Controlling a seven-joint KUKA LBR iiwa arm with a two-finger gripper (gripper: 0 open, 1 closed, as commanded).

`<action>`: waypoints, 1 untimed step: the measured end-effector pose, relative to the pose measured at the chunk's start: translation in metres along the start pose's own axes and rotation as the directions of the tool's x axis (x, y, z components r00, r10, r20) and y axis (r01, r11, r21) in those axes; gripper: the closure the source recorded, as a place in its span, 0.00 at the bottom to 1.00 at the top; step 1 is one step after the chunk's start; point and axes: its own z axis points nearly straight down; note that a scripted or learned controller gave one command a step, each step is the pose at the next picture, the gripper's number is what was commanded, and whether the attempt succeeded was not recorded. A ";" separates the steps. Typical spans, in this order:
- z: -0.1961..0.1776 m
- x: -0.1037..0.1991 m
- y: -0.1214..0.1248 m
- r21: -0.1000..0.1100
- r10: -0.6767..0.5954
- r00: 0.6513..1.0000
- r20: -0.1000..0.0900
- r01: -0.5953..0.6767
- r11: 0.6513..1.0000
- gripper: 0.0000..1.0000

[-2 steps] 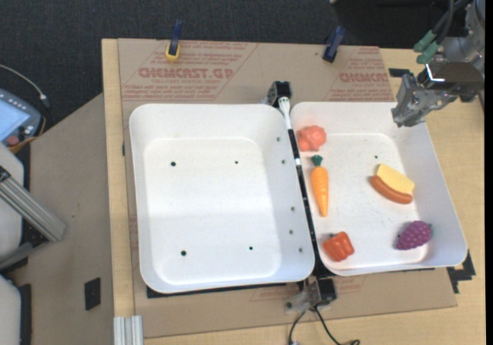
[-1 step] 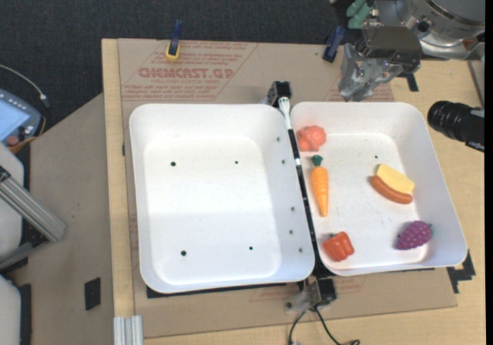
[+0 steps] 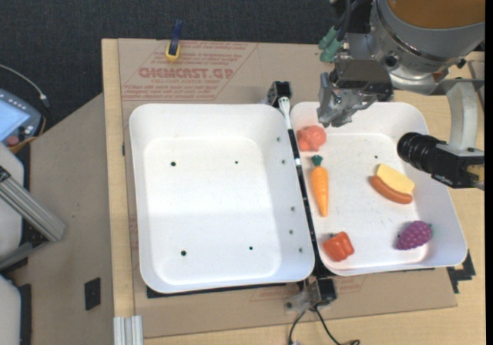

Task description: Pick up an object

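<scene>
Nothing is lifted yet; the gripper (image 3: 333,116) hangs just above the pink toy (image 3: 312,138), fingers seemingly slightly apart and holding nothing; descent and grasp remain.

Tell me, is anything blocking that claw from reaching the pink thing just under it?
Nothing visible does. The claw hangs at the far edge of the right bin, and the pink toy lies just below it in the picture with bare white floor around it. The carrot lies nearer the camera, out of the way.
</scene>
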 end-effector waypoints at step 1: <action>-0.054 0.037 0.019 -0.013 -0.001 1.000 -0.003 0.001 1.000 1.00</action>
